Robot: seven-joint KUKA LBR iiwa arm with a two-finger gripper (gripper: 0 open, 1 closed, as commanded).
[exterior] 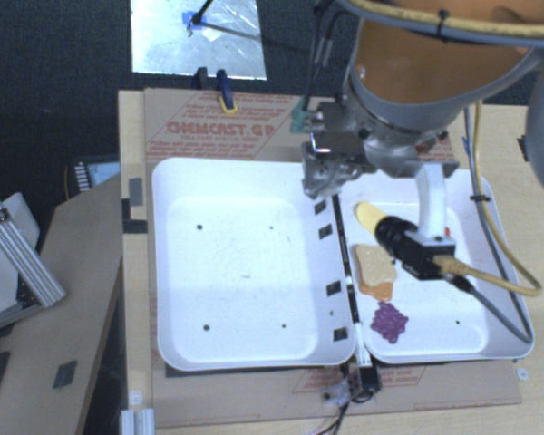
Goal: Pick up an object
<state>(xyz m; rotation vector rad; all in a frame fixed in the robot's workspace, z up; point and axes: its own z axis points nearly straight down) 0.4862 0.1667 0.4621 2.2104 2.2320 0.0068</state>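
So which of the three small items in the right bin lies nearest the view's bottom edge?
The purple grape cluster. It sits below the tan bread slice, with the yellow piece highest of the three.

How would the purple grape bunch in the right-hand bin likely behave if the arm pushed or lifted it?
The purple grape bunch looks knobbly, so it would probably wobble rather than roll far. It looks like a small toy, likely light. Its bumpy surface may slip from a pinch, and it lies close to the toast slice, which a push might nudge.
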